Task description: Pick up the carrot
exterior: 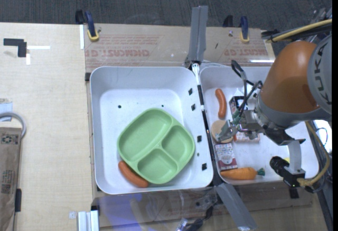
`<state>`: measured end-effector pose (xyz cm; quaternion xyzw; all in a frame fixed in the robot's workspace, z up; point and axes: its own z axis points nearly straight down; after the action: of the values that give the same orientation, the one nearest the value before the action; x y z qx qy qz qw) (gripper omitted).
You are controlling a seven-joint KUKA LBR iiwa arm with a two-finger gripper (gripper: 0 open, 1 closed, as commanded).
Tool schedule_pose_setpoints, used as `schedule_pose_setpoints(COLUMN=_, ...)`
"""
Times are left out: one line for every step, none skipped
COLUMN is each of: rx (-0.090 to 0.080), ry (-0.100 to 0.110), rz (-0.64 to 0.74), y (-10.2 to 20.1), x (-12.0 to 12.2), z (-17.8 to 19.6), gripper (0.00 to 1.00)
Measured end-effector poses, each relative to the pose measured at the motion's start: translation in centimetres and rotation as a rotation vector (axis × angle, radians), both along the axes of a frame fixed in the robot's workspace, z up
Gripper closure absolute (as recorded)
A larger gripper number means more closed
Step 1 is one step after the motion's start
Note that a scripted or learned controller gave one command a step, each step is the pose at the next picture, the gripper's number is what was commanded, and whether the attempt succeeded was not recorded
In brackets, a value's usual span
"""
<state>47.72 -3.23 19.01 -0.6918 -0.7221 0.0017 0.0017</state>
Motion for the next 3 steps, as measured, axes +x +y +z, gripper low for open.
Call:
schedule_pose_setpoints(rx=-0.004, ry=0.0, rz=-0.491, y=-4.6, x=6.3, z=0.0, gripper=0.0)
schedule_pose_setpoints(rx=-0.002, ry=0.001, rz=-0.561, y=-7.3, x=2.3, z=-10.0, gripper=0.0)
schedule_pose_setpoints(rx=-0.002, ry=0.005, rz=-0.564, y=-7.3, x=2.3, z=-9.2, gripper=1.0)
